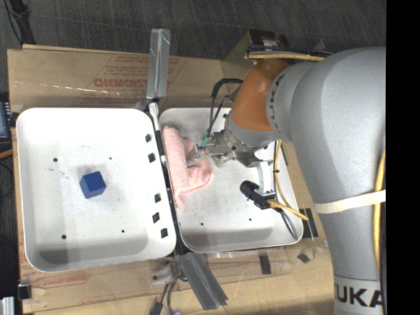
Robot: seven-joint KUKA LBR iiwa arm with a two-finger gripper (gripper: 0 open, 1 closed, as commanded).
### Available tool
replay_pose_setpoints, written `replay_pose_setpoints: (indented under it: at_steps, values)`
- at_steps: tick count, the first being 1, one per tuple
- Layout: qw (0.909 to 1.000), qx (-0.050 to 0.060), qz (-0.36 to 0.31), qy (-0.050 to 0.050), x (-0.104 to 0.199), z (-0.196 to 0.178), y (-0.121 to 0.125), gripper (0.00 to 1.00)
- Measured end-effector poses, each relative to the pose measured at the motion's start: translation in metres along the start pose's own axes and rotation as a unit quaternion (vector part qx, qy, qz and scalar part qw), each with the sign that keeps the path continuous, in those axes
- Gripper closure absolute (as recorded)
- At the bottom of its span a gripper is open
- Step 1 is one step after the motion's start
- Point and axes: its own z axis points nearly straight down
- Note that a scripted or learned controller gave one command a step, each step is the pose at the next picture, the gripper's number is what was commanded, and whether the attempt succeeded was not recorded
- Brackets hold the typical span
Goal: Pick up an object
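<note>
A pink cloth [184,167] lies crumpled along the left wall of the right bin [226,238]. My gripper [207,151] is down in that bin at the cloth's right edge, touching or just above it. The wrist and the orange band [252,104] hide how it meets the cloth. A small blue cube [92,184] sits alone on the floor of the left bin [39,130], far from the gripper.
A black part with a yellow cable [257,195] hangs over the right bin's right half. The big grey arm [335,130] covers that bin's right rim. A metal divider bar [158,64] runs between the bins. Cardboard lies under both.
</note>
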Motion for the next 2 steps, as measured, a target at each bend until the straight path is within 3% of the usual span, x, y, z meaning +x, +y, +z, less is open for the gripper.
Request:
replay_pose_setpoints:
  at_steps: [1,2]
  values:
    - [1.0,0.004,-0.003,0.0,0.001,-0.006,0.0,1.0]
    - [0.9999,-0.002,-0.013,-0.001,0.049,-0.142,-0.021,1.0]
